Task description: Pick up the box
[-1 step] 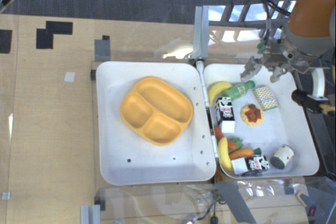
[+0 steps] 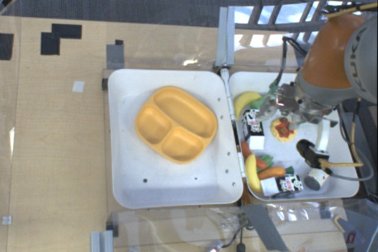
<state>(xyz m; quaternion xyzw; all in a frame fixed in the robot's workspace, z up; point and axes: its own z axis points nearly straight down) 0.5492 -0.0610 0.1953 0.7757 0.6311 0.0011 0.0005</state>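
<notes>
Left bin (image 2: pixel 127 186): yellow three-compartment plate (image 2: pixel 176 123), roughly centred. Right bin (image 2: pixel 348 189): banana (image 2: pixel 245 102) near its far-left corner, second banana (image 2: pixel 252 172) along its left wall, carrot (image 2: pixel 271 173) beside it, toy pizza (image 2: pixel 283 130) mid-bin.

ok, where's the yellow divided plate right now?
In the camera view, the yellow divided plate lies in the left bin, around its middle, across the divider from the banana in the right bin.
</notes>
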